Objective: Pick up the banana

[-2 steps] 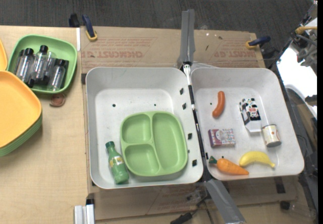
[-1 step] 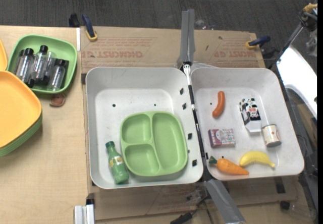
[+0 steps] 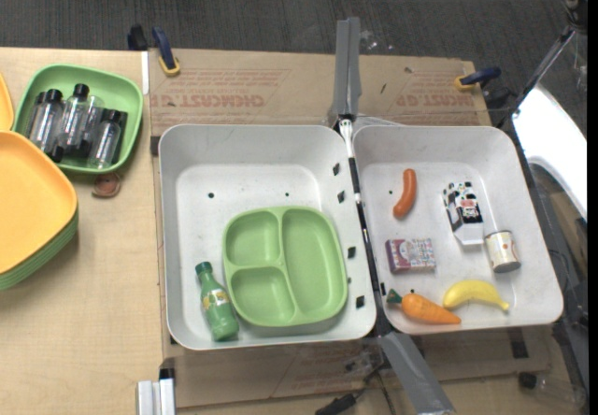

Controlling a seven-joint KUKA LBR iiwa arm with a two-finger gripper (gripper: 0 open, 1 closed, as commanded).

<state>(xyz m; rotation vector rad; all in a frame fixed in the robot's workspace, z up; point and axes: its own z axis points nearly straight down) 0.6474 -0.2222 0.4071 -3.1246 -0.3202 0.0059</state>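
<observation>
The yellow banana [image 3: 476,294] lies near the front edge of the right bin [image 3: 425,147], curved with its ends pointing down. An orange carrot [image 3: 425,308] rests just to its left, and a small tan and white can [image 3: 503,251] sits just behind it.
The right bin also holds a sausage [image 3: 404,193], a pink card box [image 3: 411,255] and a black and white carton [image 3: 464,211]. In the left bin [image 3: 187,217] sit a green divided tray [image 3: 283,266] and a green bottle [image 3: 216,302]. Orange plates [image 3: 33,217] and a green dish of bottles [image 3: 79,119] stand at the left.
</observation>
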